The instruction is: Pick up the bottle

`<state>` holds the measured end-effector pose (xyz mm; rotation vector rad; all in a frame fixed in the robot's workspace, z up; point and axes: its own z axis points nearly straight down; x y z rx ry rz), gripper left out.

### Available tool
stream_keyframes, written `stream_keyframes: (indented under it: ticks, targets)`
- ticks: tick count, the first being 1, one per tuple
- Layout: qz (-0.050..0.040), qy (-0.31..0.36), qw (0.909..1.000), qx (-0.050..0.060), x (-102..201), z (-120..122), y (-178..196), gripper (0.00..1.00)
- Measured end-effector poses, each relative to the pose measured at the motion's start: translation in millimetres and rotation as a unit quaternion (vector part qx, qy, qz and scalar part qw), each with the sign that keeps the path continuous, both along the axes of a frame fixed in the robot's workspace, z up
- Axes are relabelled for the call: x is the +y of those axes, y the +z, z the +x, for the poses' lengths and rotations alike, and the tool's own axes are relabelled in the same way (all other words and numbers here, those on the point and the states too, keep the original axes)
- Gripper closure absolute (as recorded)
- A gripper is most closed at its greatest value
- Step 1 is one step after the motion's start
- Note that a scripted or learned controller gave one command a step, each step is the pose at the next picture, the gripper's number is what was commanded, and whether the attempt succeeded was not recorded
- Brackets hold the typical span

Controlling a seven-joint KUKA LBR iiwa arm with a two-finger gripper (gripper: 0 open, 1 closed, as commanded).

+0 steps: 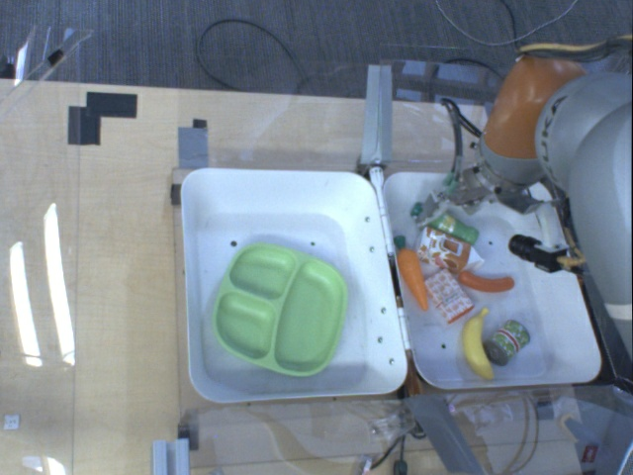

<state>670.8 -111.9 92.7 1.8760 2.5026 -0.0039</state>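
Observation:
The bottle (447,244) lies in the right bin (584,364), near its back left. It has a green cap end and an orange and white label. My gripper (442,202) hangs at the back of that bin, just above and behind the bottle's green end. Nothing shows clearly between its tips, and the wrist hides part of it.
A carrot (411,278) lies along the right bin's left wall, beside a red and white checked packet (448,294). A sausage (486,282), a banana (477,345) and a small can (508,340) lie nearer the front. The left bin (198,265) holds a green divided plate (281,309).

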Motion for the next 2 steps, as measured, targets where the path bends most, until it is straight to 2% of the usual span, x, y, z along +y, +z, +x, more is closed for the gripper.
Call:
stream_keyframes:
  ticks: [1, 2]
  targets:
    - [0.0025, 0.004, 1.0, 0.001, 4.3, 0.6, 10.6, 1.0]
    - [0.0059, -0.132, 0.9912, -0.001, 49.7, -0.1, 102.2, 1.0]
